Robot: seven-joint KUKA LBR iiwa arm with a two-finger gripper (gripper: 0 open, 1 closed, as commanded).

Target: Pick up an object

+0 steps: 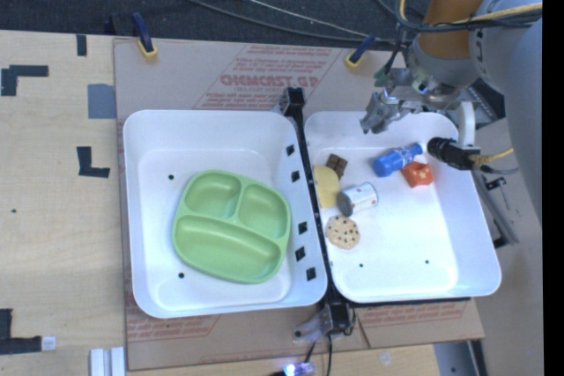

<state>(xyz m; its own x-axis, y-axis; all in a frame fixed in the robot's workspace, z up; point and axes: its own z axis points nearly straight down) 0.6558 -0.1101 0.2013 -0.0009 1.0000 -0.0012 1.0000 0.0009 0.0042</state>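
Gripper point(381, 117) over right bin point(458, 273) rim, blurry; can't tell if closed.

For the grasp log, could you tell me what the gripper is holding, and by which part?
Nothing is held: the gripper hangs over the right bin's far edge with no object between its fingers.

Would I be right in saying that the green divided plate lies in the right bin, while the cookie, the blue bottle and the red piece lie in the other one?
Not quite: the camera view shows the green divided plate in the left bin. The cookie, the blue bottle and the red piece lie in the right bin.
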